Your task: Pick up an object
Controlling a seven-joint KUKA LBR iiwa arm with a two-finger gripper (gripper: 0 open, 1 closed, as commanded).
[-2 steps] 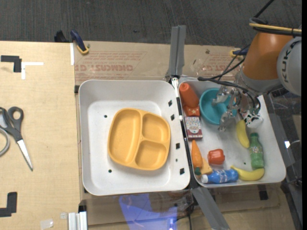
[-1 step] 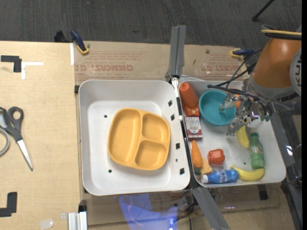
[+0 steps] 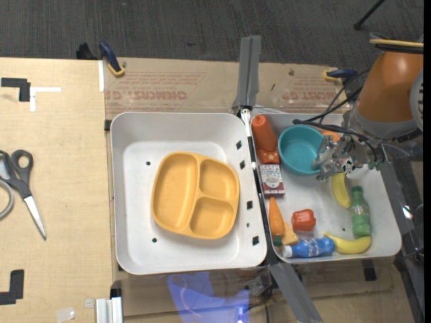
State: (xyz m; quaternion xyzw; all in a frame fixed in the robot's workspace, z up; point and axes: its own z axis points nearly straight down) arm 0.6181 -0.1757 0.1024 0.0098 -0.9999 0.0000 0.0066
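Note:
My gripper [image 3: 335,164] hangs low in the right bin [image 3: 385,200], at the right rim of a teal bowl [image 3: 300,149]. Its fingers point down-left, just above a yellow banana [image 3: 340,190]. Below lie a green bottle [image 3: 359,211], a second banana [image 3: 349,244], a blue and white bottle [image 3: 308,249], a red pepper-like toy [image 3: 304,220] and a carrot [image 3: 275,219]. An orange bottle with a red label [image 3: 265,140] and a small red and white carton [image 3: 271,179] lie along the bin's left wall. I see nothing between the fingers.
The left bin [image 3: 128,200] holds a yellow three-compartment plate [image 3: 195,195]. Scissors [image 3: 23,187] lie on the wooden bench at the far left. A grey divider bar [image 3: 248,73] stands between the bins at the back. Cables run from the arm's wrist.

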